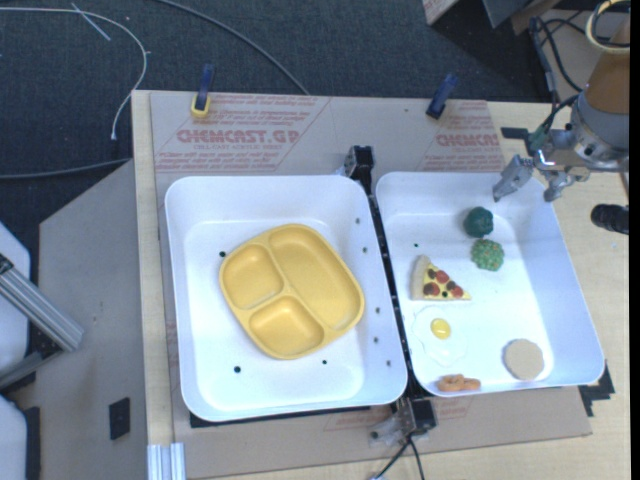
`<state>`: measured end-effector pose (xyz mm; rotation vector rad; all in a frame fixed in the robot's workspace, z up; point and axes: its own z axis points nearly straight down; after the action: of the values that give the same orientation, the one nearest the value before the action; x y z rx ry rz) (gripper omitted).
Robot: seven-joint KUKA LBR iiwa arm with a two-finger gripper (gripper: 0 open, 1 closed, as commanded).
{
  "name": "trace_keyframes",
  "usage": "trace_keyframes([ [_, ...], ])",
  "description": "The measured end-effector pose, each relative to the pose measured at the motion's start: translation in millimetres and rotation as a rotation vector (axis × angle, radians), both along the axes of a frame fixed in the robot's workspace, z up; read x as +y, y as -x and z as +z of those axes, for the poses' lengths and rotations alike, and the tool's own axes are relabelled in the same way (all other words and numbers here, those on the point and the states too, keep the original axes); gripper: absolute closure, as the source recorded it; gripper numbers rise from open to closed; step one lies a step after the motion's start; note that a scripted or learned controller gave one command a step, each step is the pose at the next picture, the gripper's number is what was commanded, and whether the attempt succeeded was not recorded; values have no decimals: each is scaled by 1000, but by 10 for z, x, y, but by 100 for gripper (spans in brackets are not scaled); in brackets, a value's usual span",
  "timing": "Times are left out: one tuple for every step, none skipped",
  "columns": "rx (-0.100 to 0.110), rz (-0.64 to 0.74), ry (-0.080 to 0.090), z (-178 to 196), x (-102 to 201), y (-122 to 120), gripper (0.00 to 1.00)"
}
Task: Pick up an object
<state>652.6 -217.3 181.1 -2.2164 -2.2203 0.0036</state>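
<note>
The gripper [532, 180] hangs above the far edge of the right bin [575, 298], fingers spread apart and holding nothing. Near that far edge lie a dark green ball [479, 221] and broccoli [488, 255]; a pizza slice [437, 281] lies toward the left wall. The left bin [190, 268] carries a yellow tray [291, 290] in its middle.

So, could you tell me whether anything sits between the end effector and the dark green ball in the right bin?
Nothing visible does. The end effector hangs open over the right bin's far corner, and the dark green ball lies just nearer the camera and to its left, with bare white floor between them. The broccoli piece sits beyond the ball.
</note>
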Motion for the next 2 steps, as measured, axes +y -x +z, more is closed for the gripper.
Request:
trace_keyframes([
  [1,0,-1,-543,110,-3,0],
  [1,0,0,-985,119,1,0],
])
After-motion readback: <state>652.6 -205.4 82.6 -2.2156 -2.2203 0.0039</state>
